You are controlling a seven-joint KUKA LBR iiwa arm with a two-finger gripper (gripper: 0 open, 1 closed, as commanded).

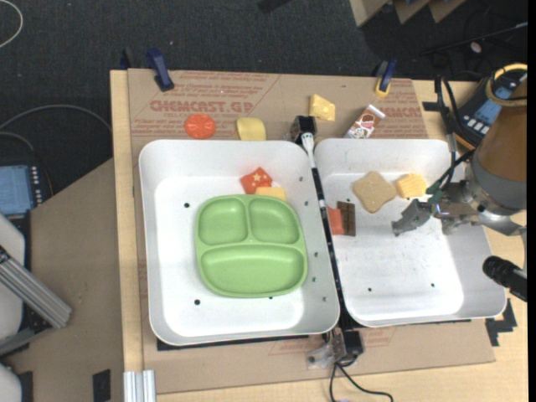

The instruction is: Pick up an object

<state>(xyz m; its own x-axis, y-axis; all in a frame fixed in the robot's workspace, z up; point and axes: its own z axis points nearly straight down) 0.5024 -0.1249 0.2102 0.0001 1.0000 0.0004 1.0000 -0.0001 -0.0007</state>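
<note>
Even, fairly bright overhead light falls on the scene. The two white bins (167, 224) come close to washing out, with little surface detail, though no hard glare spots show. The green tray (249, 245) casts only a thin, soft shadow. The hand (412, 219) throws a faint grey shadow on the right bin floor. The dark floor (67, 23) around the table stays dim. Focus is moderate; fine detail is soft and slightly grainy throughout.
</note>
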